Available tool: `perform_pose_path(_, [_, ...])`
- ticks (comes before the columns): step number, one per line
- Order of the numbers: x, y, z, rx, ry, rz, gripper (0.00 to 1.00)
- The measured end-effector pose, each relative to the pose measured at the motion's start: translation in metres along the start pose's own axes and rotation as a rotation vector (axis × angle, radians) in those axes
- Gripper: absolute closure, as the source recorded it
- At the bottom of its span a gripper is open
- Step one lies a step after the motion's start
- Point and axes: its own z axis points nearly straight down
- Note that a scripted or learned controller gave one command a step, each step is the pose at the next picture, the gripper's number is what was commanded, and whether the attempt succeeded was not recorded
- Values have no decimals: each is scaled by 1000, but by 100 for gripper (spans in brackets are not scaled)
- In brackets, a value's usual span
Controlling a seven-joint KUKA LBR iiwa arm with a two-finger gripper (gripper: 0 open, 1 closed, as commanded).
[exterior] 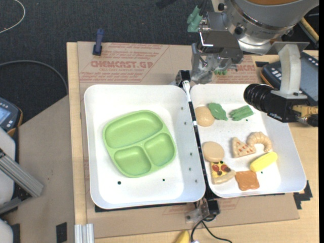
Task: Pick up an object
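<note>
Two shallow white bins sit side by side on the bench: the left bin (96,135) holds a green divided plate (139,143) near its centre, and the right bin (288,156) holds the toy food. Along the right bin's far edge lie a round bun (204,117) and two green pieces (217,111) (241,113); toward its near edge lie a cookie (213,151), a pizza slice (221,171), a waffle wedge (243,148), a croissant (260,139), a yellow piece (264,161) and a toast piece (247,180). The gripper (206,71) hangs above the far edge where the two bins meet, clear of every item, and its opening cannot be determined from this view.
</note>
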Motion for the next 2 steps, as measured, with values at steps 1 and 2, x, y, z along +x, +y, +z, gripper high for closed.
perform_pose_path(1, [-118, -2, 165, 19, -5, 16, 100])
perform_pose_path(2, [-82, -4, 360, 20, -3, 6, 100])
